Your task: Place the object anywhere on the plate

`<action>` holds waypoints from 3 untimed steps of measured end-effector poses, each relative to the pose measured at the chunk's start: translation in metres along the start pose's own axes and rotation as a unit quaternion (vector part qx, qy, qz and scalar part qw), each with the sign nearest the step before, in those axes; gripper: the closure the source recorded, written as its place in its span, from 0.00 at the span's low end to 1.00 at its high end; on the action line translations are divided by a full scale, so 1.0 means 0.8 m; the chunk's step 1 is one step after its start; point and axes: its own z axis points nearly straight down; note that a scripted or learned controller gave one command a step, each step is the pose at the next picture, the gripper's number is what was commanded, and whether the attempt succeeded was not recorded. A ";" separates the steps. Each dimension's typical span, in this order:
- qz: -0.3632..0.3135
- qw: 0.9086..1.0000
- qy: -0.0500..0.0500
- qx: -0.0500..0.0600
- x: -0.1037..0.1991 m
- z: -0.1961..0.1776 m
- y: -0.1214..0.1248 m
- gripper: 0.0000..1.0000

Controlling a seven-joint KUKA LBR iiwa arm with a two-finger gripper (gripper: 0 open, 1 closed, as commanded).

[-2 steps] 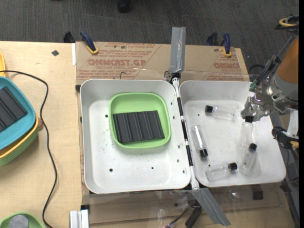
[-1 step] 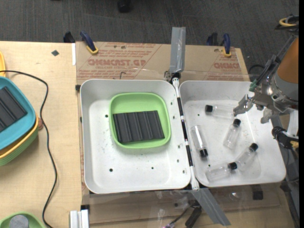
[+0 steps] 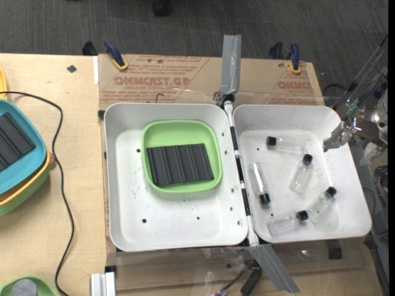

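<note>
Lying well left of hand (image 3: 338, 137), grip state unclear: vials (image 3: 300, 172) in rt bin (image 3: 352, 227).

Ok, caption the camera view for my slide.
Green plate holding a dark ribbed insert in the left bin; five clear vials in the right bin.

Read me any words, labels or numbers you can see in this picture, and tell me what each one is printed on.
"CHEMCAST GP", partly blurred, in red on the brown cardboard sheet behind the left bin.
The same red print starts again on the cardboard behind the right bin, cut off and too blurred to read.
No text can be made out on the green plate, the vials or the hand.
</note>
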 end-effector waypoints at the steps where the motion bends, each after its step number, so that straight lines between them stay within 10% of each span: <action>1: 0.132 0.991 0.000 0.000 -0.047 -0.062 -0.001 0.00; 3: 0.311 0.950 -0.001 0.002 -0.029 -0.132 0.063 0.00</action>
